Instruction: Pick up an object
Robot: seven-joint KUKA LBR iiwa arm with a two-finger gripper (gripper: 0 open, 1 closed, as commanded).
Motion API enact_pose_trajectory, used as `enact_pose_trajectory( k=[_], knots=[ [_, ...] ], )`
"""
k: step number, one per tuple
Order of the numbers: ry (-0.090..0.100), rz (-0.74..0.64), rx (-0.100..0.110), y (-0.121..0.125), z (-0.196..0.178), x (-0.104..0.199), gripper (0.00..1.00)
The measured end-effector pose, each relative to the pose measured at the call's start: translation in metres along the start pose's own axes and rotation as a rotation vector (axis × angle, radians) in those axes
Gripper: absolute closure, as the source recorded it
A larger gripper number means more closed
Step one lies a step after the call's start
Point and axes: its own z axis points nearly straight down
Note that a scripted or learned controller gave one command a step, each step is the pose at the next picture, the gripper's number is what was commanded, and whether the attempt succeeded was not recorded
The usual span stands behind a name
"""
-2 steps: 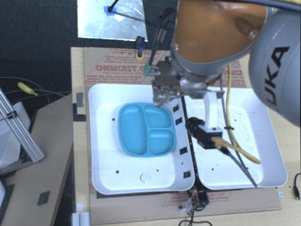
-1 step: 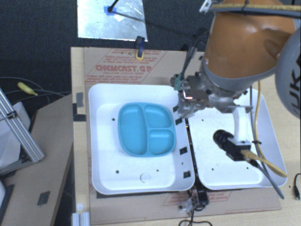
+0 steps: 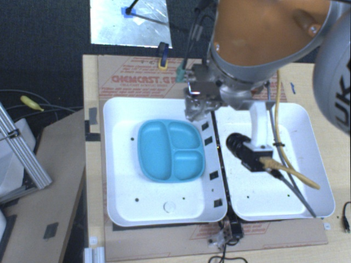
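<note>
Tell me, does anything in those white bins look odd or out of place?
Nothing stands out. The blue divided plate lies flat, right way up, in the left bin, unbroken, with nothing spilled.

blue plate (image 3: 169,150) fills left bin (image 3: 123,199) centre, bare margins around

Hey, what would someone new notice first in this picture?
The bright blue divided plate lying in the middle of the left bin catches the eye first. Next comes the big orange and grey arm at the upper right, its gripper hanging over the far end of the seam between the two bins.
</note>
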Motion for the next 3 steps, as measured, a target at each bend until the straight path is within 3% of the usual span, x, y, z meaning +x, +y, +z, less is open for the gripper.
enact_pose_trajectory(
  k=[1,2,3],
  knots=[
    [-0.006,0.014,0.008,-0.001,0.028,-0.063,1.0],
    [-0.004,0.011,0.001,0.0,-0.018,-0.089,1.0],
    [-0.004,0.002,0.008,-0.001,0.005,-0.047,1.0]
  ],
)
